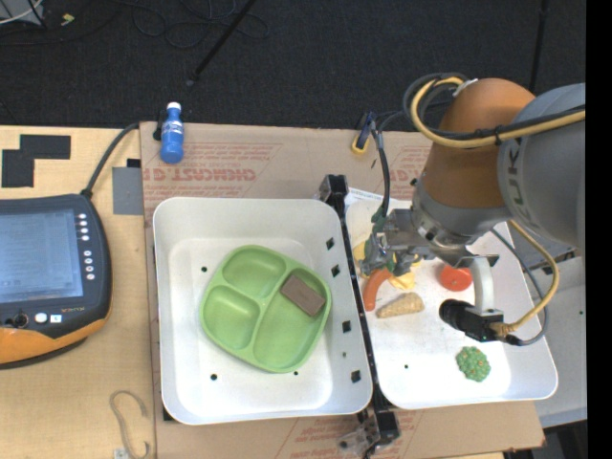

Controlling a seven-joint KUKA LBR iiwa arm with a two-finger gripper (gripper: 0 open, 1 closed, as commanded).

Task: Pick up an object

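Observation:
The right bin (535, 376) holds several small items. An orange carrot-like piece (375, 286) lies beside a tan wedge (400, 304), with yellow bits (404, 277) just above them. A red round piece (455, 277) is further right and a green broccoli-like lump (472, 362) sits near the front. My gripper (382, 249) hangs over the left part of this bin, directly above the orange and yellow pieces and very close to them. The arm's wrist blocks the view of its tips. In the left bin (182, 352), a green divided plate (239, 318) carries a brown block (304, 295).
A black plug on a cable (469, 319) hangs from the arm over the right bin. The raised divider (349, 295) runs between the bins. A blue bottle (172, 132) stands behind the left bin, and a control pendant (43, 266) lies at far left.

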